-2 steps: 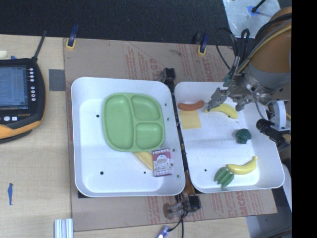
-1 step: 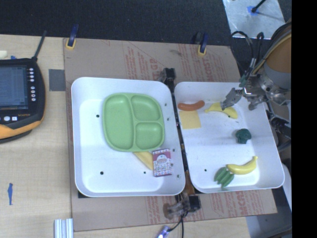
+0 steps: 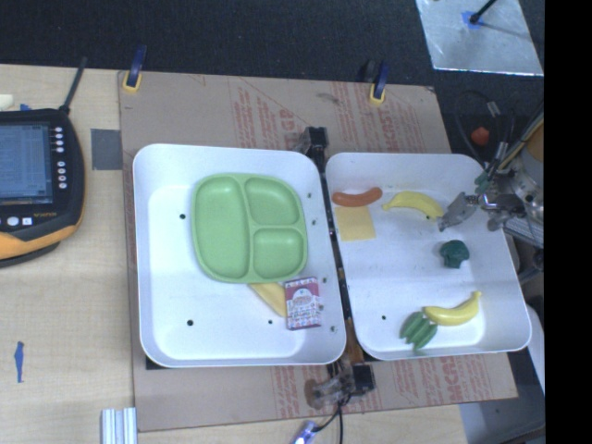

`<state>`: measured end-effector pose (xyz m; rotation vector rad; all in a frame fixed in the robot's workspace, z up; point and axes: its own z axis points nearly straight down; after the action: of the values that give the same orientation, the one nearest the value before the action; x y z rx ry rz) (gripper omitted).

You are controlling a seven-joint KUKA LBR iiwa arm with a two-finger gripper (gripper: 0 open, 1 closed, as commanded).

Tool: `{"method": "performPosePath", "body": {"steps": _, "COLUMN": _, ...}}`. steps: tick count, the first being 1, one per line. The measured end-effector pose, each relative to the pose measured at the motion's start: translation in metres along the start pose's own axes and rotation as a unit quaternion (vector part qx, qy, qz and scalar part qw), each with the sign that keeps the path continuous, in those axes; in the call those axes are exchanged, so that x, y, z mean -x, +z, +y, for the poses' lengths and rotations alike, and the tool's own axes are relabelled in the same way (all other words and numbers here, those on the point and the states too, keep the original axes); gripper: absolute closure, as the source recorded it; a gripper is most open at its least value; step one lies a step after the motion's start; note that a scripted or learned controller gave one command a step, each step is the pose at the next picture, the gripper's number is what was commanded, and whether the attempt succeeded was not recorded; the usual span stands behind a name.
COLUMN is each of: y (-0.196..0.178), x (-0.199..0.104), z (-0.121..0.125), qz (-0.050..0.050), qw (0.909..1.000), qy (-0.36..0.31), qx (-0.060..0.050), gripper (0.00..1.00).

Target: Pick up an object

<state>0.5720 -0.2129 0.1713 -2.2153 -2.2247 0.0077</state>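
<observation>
The right bin holds a red sausage, a yellow cheese slice, a banana, a dark green broccoli piece, a second banana and a green vegetable. My gripper hangs over the bin's upper right part, just right of the first banana and above the broccoli. Its fingers look spread, and nothing is between them.
The left bin carries a green divided plate, a small pink carton and a yellow slice partly under the plate. A teach pendant lies on the bench at far left.
</observation>
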Motion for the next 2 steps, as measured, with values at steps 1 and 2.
{"method": "performPosePath", "body": {"steps": 1, "y": 0.067, "x": -0.002, "z": -0.021, "qz": 0.001, "qw": 1.0, "qy": -0.001, "qx": 0.0, "gripper": 0.0}}
{"method": "performPosePath", "body": {"steps": 2, "y": 0.056, "x": 0.0, "z": -0.021, "qz": 0.0, "qw": 1.0, "qy": -0.002, "qx": -0.001, "gripper": 1.0}}
